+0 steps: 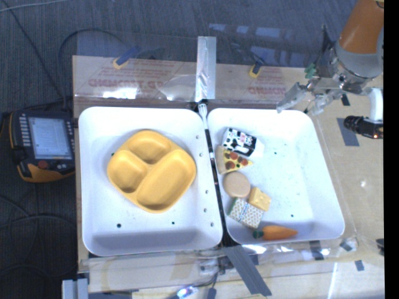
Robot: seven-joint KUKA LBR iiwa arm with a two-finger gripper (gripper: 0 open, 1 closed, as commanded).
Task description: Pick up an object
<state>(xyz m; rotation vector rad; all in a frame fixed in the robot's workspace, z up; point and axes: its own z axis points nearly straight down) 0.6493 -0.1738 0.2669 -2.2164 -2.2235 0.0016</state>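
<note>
My gripper (301, 103) hangs over the far right corner of the right bin (312, 185), its two fingers spread open with nothing between them. Small objects lie along that bin's left side, well to the left of and nearer than the gripper: a black-and-white spotted block (240, 142), a fruit-patterned piece (233, 161), a round tan disc (237, 184), a yellow wedge (260, 199), a checkered block (245, 213) and an orange carrot (278, 232).
A yellow three-section plate (151, 170) lies in the left bin (93, 229). A handheld pendant (40, 143) sits left of the bench. Tape and clips line the back edge of the bench.
</note>
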